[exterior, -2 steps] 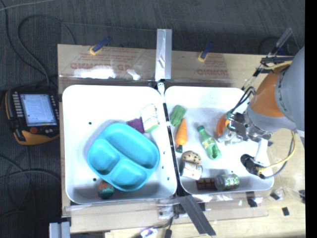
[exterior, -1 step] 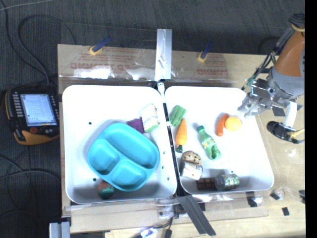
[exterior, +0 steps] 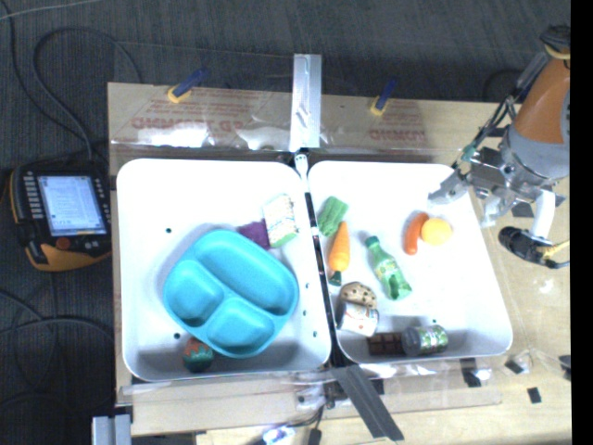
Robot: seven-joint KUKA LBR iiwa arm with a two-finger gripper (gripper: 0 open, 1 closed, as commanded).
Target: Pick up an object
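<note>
The gripper [exterior: 460,185] hangs at about three o'clock in the view, over the upper right corner of the right bin [exterior: 463,276], on the end of the grey arm with its orange band [exterior: 545,100]. Whether it is open or closed cannot be told at this size and angle; nothing is visible in it, and it looks to be above the bin rather than touching anything.

So the pick seems not yet made: every object lies loose in the bins. Closest, at roughly seven o'clock from the gripper, is an orange and yellow toy [exterior: 426,231], a likely first candidate. Further along that line is a green bottle [exterior: 386,269], tilted. Beyond it, by the divider between the bins, lie a carrot [exterior: 339,247] and a green vegetable piece [exterior: 331,212] just above it. Toward six o'clock of the bin sit a speckled brown and white item [exterior: 357,306], a dark block [exterior: 384,345] and a small can [exterior: 426,339].

The left bin [exterior: 139,248] carries a blue divided tray [exterior: 232,291], a pale carton [exterior: 281,221], a purple piece [exterior: 253,234] and a small red-green object [exterior: 196,354]. Left to do: descend, close, lift.
</note>
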